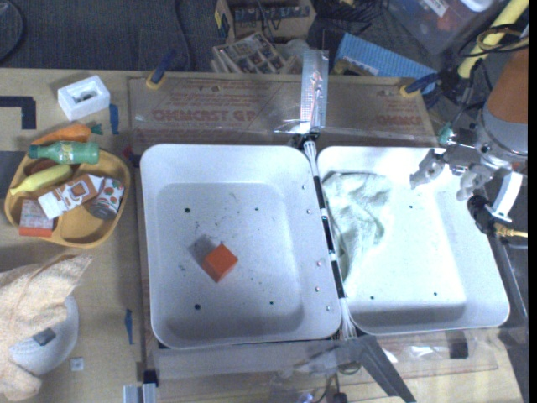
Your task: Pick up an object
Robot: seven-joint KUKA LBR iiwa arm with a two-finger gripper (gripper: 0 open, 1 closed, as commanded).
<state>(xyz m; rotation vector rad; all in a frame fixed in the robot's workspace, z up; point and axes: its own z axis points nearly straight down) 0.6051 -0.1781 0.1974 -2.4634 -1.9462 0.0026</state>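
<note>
1. Camera view looks down at a slant on two shallow white bins set side by side, the left bin and the right bin, meeting along a central seam
2. An orange block lies on the floor of the left bin, a little left of its middle and toward the near side, with one corner pointing at the camera; a small grey patch touches its upper left edge, and whether that is a shadow or a separate piece cannot be told
3. A crumpled pale cloth lies in the right bin, bunched against the seam wall and spreading from the far left corner down toward the middle
4. The gripper hangs over the far right part of the right bin, on the arm with its orange band; its two pale fingers are spread apart with nothing between them
5. The gripper is well apart from the orange block, with the cloth and the raised seam between the two
6. Left of the bins a tan bowl holds a green bottle, a yellow banana-shaped piece and small packets
7. A white box sits beyond the bowl, and a beige cloth lies at the near left corner
</note>
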